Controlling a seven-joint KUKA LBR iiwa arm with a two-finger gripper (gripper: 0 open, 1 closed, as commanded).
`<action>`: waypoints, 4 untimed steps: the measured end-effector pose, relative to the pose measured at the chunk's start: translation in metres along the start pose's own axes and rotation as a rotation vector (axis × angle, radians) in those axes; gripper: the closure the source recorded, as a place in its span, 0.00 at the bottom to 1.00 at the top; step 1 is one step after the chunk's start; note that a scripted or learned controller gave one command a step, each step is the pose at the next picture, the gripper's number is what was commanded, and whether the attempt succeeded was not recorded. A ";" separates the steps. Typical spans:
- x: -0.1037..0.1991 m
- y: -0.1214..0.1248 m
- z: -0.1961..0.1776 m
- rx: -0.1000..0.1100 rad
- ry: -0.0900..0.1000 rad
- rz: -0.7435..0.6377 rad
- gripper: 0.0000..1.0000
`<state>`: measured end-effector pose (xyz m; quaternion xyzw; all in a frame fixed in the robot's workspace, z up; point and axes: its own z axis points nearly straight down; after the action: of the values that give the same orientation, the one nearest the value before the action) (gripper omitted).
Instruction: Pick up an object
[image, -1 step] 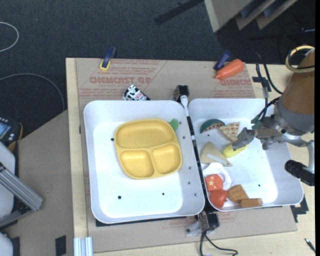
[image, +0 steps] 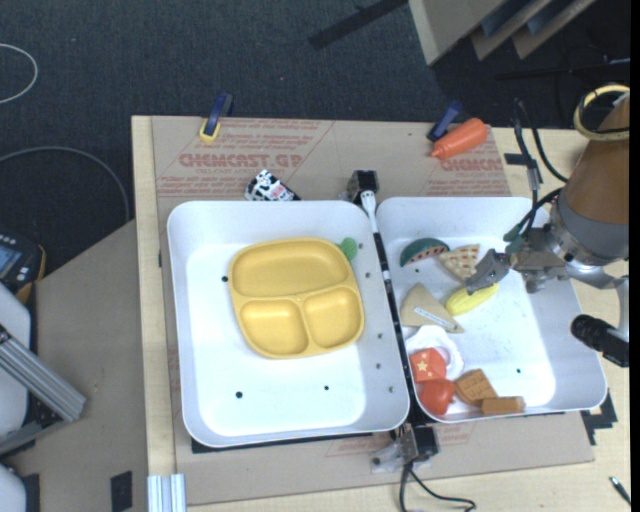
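Gripper (image: 492, 270): low over the right bin (image: 560, 350), reaching in from the right, its dark fingers pointing left toward the toy food
Fingers: I cannot tell whether they are apart or together; the tips merge into one dark shape just above the banana, and nothing shows between them
Target, as I judge it: the yellow banana (image: 470, 298), lying flat near the middle of the right bin, just beside the fingertips
Neighbours: a pale cheese wedge (image: 428, 308) touching or nearly touching its left end, a waffle piece (image: 461, 262) just beyond it on the far side, a watermelon slice (image: 424, 250) further left
Near end of the bin: a tomato (image: 432, 378) and brown bread pieces (image: 485, 392), well apart from the banana
Left bin (image: 200, 380): a yellow divided plate (image: 295, 295), with a small green thing (image: 348, 248) at its far right corner
Handling: probably hollow plastic, so light, stiff and not fragile, but smooth and rounded, likely to slip or roll out of a loose pinch
Where to hold: across the narrow width at the middle of the curve, fingers either side of the long axis
Risk: nudging the cheese wedge, or pushing the banana along the smooth bin floor
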<state>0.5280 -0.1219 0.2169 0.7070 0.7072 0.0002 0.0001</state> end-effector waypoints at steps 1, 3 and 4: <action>0.000 0.001 0.043 0.007 0.002 0.001 0.00; 0.006 -0.009 0.133 0.002 0.002 0.002 0.00; 0.006 -0.007 0.120 -0.005 0.000 0.001 1.00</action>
<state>0.5208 -0.1155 0.0965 0.7074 0.7068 0.0019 0.0018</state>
